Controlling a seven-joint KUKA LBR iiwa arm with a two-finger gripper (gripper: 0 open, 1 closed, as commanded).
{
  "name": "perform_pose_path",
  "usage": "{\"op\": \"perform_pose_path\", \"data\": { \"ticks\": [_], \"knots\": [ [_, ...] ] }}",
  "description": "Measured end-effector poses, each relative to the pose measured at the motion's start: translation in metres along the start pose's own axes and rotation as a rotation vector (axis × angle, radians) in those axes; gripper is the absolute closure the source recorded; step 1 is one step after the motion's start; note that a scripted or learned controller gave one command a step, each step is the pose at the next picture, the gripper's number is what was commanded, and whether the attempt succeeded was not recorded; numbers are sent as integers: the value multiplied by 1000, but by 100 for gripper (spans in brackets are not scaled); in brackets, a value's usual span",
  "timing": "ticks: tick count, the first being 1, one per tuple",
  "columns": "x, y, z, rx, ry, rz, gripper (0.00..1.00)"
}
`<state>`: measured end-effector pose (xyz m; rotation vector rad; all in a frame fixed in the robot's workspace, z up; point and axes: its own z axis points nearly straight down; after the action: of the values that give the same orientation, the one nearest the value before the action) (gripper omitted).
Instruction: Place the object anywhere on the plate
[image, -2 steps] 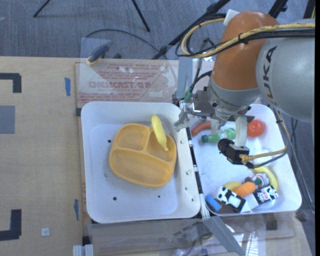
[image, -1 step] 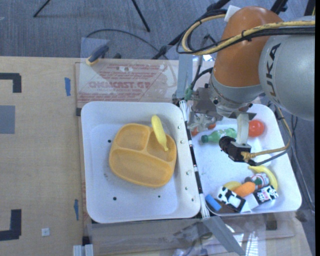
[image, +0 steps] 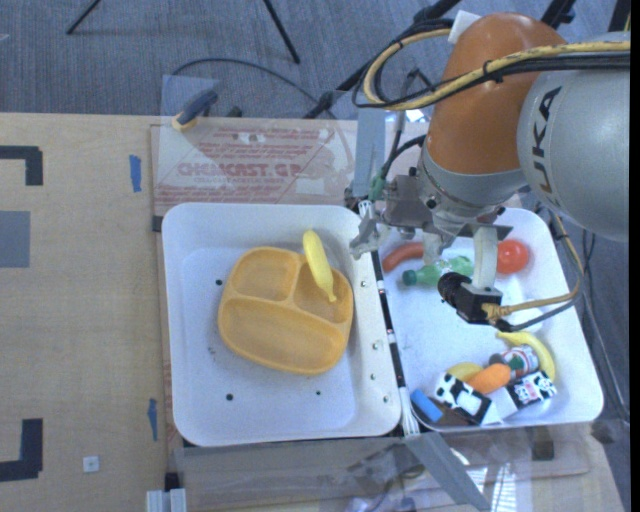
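Note:
A yellow divided plate (image: 285, 320) lies in the left bin (image: 190, 380). A slim yellow object (image: 319, 262) rests on the plate's upper right rim, partly over the top right compartment. My gripper (image: 425, 252) hangs under the orange wrist over the top left of the right bin (image: 580, 390), just right of the wall between the bins. It is open, its two fingers spread wide with nothing between them. The yellow object lies free, a short way left of the gripper.
Under the gripper lie an orange-red sausage shape (image: 403, 255), a green piece (image: 430, 272) and a red ball (image: 512, 255). A black cable end (image: 465, 295) hangs nearby. Several toys, among them a banana (image: 535, 348), crowd the right bin's near corner.

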<state>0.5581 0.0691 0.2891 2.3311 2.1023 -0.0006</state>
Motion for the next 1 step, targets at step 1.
{"op": "perform_pose_path", "data": {
  "ticks": [1],
  "knots": [
    [1, 1, -10, -2, -1, -2, 100]
  ]
}}
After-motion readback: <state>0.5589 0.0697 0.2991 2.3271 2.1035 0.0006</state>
